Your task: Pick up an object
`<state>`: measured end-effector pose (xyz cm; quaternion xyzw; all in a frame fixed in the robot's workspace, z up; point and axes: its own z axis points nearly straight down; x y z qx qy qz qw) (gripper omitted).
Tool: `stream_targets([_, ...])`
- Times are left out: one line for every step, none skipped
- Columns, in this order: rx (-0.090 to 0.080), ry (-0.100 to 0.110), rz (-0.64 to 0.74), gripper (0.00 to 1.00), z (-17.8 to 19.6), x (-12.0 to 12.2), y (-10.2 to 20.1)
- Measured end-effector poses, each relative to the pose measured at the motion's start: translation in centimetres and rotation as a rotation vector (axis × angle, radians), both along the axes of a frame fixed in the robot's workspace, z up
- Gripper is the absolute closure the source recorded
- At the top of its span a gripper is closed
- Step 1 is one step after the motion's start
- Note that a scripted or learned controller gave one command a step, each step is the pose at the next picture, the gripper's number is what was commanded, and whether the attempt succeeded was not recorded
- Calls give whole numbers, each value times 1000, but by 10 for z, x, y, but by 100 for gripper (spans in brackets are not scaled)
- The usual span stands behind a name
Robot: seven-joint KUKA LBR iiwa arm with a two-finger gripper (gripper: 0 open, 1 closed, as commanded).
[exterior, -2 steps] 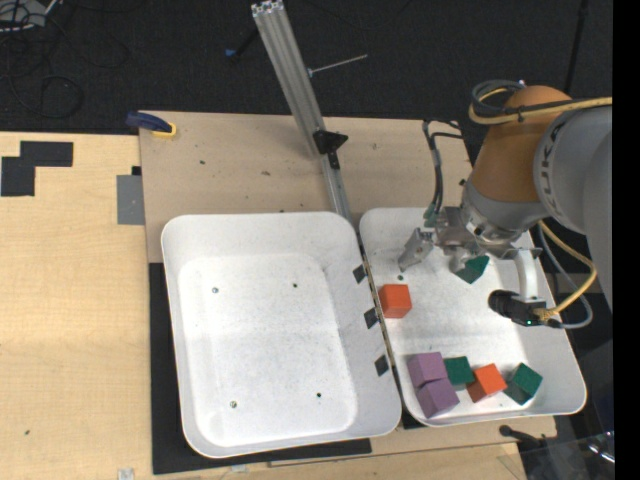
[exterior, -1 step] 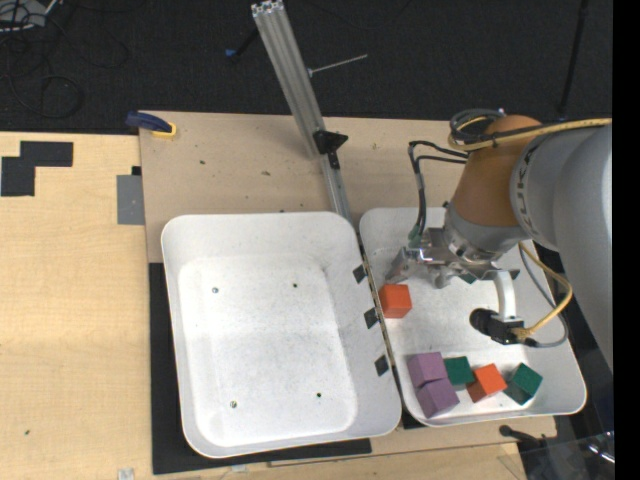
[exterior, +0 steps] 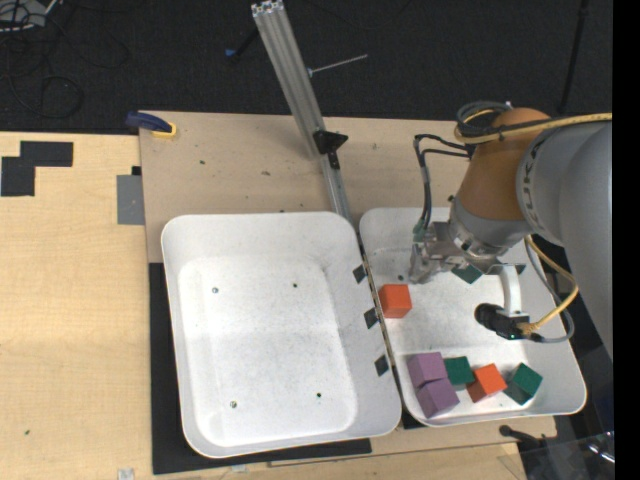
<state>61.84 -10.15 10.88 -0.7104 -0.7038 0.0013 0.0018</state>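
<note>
An orange block (exterior: 396,301) sits alone in the right bin (exterior: 390,230), near its left wall, just beside the divider between the bins; the gripper (exterior: 428,265) hangs above and to the right of it, close but apart from it; whether the gripper is spread or pressed together, I cannot tell from this angle. Along the bin's near edge a cluster gathers: two purple blocks (exterior: 431,381), a small green block (exterior: 459,371), another orange block (exterior: 487,380), and a green block (exterior: 523,382) at the corner; the left bin (exterior: 262,330) lies beside it on the table (exterior: 70,298).
</note>
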Motion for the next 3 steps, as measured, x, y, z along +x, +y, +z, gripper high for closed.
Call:
stream_targets([-2, -8, -1, 100, 63, 0, -6])
stream_targets([-2, -8, 7, 100, 116, 1, -7])
stream_targets([-1, -4, 11, 100, 127, 1, -8])
